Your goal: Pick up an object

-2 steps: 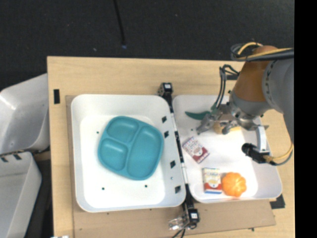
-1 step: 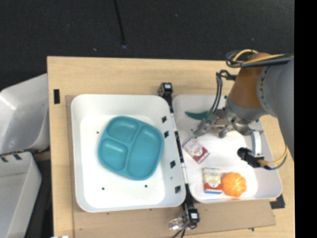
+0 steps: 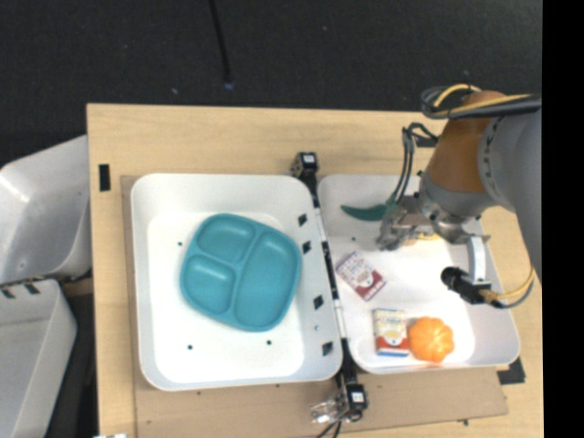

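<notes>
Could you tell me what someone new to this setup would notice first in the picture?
Probably the big teal divided plate, lying alone in the left bin. Next, the bright orange fruit at the right bin's near edge, touching a small carton, with the grey and orange arm reaching over that bin.

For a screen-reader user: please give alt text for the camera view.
A grey robot arm reaches from the right into the right bin, its gripper low beside a green object. That bin also holds a small packet, a carton and an orange; the left bin holds a teal divided plate.
</notes>
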### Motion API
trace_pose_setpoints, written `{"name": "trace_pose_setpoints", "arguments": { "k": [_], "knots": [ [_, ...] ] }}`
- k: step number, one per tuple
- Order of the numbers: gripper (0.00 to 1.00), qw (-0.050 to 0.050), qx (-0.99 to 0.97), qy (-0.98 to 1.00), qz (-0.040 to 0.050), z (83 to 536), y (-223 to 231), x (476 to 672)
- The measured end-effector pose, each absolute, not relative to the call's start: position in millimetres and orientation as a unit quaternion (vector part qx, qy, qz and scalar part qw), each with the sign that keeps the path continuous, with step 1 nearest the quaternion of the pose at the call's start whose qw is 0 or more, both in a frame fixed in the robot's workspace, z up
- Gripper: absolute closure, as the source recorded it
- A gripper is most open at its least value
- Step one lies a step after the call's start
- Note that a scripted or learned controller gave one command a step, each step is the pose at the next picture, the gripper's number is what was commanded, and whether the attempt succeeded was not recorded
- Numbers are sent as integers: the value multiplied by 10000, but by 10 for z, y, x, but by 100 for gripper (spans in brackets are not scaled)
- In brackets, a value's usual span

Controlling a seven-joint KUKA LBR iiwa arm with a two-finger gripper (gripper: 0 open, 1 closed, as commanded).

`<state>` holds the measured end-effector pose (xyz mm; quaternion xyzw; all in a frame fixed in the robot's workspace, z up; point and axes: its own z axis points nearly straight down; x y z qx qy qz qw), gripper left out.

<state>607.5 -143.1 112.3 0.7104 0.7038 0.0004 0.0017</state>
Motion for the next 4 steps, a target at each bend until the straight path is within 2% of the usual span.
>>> {"name": "trace_pose_setpoints", "arguments": {
  "k": [1, 3, 4],
  "knots": [
    [100, 25, 7090, 7052, 11, 1584, -1484, 6146],
    [100, 37, 7093, 7049, 14, 2785, -1687, 6188],
    [100, 12, 7051, 7091, 7, 2819, -1142, 6268]
  ]
}}
